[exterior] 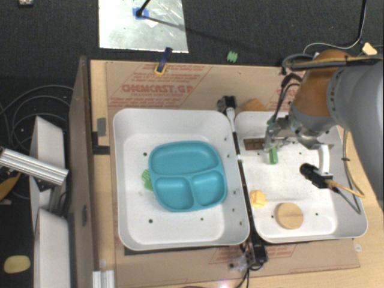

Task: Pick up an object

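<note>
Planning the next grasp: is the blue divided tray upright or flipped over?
Upright: the blue tray shows its three compartments facing up, lying in the left bin.

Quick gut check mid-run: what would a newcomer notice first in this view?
Probably the teal divided plate, filling the middle of the left bin. Next, the grey arm reaching in from the right, its gripper low over the right bin at a small green object. A round wooden disc lies near that bin's front.
</note>
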Motion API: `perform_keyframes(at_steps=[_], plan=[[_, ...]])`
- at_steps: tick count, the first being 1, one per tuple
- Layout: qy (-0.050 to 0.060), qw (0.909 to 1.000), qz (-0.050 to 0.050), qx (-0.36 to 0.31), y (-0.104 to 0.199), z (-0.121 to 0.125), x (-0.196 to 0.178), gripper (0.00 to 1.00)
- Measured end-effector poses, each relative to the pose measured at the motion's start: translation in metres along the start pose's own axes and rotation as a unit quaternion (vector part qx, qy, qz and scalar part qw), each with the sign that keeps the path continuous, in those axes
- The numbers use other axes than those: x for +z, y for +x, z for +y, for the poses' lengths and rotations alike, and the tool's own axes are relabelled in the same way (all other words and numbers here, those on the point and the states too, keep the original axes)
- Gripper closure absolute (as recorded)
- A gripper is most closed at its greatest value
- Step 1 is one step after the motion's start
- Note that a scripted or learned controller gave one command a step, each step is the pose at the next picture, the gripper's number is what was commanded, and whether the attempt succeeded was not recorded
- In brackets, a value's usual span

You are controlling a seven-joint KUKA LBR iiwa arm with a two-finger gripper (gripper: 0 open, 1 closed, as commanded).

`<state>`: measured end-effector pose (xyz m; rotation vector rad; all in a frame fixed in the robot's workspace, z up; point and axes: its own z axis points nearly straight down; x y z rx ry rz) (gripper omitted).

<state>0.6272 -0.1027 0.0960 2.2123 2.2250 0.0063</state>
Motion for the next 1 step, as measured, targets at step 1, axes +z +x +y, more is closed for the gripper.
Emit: perform_keyframes(at_steps=[1], plan=[[0.0, 1.0, 0.001, -0.002, 0.0609, -0.0308, -0.0942, 1.0]])
